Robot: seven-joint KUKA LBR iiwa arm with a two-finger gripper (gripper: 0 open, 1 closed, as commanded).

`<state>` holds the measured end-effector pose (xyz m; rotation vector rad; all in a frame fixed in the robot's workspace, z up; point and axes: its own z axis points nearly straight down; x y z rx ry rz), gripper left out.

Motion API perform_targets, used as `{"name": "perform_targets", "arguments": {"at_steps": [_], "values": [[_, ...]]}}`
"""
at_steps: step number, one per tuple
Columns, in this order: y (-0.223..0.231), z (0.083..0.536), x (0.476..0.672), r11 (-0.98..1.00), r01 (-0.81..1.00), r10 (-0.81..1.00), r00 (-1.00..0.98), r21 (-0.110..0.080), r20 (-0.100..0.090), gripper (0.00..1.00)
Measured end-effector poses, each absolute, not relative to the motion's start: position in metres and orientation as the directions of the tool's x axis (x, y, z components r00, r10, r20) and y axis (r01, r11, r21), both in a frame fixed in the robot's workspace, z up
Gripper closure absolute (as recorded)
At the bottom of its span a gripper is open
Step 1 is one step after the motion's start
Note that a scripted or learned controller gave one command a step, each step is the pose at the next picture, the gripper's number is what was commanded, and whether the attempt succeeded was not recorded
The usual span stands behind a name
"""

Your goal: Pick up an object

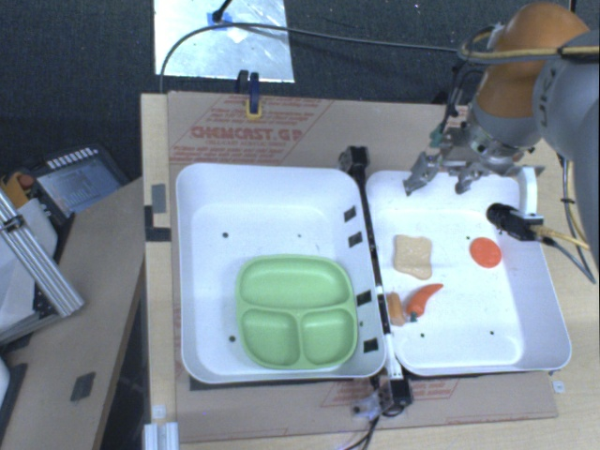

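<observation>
Your gripper (439, 182) hangs over the far edge of the right bin (534, 345), fingers spread apart with nothing between them. Below it, well apart, you have a tan bread slice (412, 255), a red disc (485, 252) to its right, and an orange-red pepper (422, 298) nearer you. The left bin (206, 204) carries a green divided tray (296, 309).

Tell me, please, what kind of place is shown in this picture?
Probably a robotics lab test bench. A robot arm's gripper hangs over two white bins: the right bin holds small toy-like items, the left bin a green divided tray, with loose cables nearby.
</observation>
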<state>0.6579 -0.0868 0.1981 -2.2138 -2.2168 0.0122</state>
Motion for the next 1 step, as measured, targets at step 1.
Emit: {"name": "perform_targets", "arguments": {"at_steps": [1], "values": [[-0.0867,0.2064,0.6607,0.003,1.000,1.000,-0.003,0.001,0.000,0.00]]}}
